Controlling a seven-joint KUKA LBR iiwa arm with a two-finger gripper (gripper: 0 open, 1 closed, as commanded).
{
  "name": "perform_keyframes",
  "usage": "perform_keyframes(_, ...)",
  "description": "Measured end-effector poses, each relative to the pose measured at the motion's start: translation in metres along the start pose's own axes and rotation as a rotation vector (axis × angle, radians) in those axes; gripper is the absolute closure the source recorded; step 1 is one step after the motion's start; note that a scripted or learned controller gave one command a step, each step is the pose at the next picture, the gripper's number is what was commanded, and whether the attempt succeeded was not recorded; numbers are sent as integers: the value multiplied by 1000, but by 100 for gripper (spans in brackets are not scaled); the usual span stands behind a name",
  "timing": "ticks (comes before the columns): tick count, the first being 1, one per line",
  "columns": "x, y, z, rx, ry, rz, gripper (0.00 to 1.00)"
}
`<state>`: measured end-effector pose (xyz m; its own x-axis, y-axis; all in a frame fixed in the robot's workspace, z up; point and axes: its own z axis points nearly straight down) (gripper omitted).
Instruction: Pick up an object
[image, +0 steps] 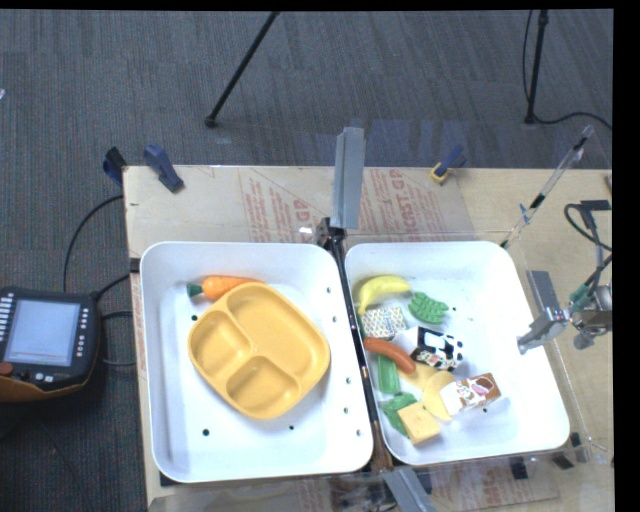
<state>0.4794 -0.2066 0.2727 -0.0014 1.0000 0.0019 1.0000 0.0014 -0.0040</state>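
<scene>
The right bin holds a heap of toy food. A yellow banana lies at its back left, with a green leafy piece beside it and a small patterned white box just in front. Nearer the middle are a red sausage, a black-and-white cow-patterned item and a green stick. Toward the front lie a brown-and-white carton, a pale yellow round piece and a yellow wedge. In the left bin are a yellow divided plate and an orange carrot.
A grey upright post stands behind the seam between the bins. A grey bracket and cables sit by the right bin's right rim. A control pendant rests off the bench at left. Blue clamps grip the bench's back edge.
</scene>
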Motion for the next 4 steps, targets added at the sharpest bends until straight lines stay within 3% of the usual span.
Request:
perform_keyframes(1, -5, 88, 133, 12, 3, 38, 0)
perform_keyframes(2, 23, 75, 143, 0, 0, -106, 0)
perform_keyframes(3, 53, 160, 179, -16, -4, -112, 0)
perform_keyframes(4, 54, 161, 168, -16, -3, -116, 100)
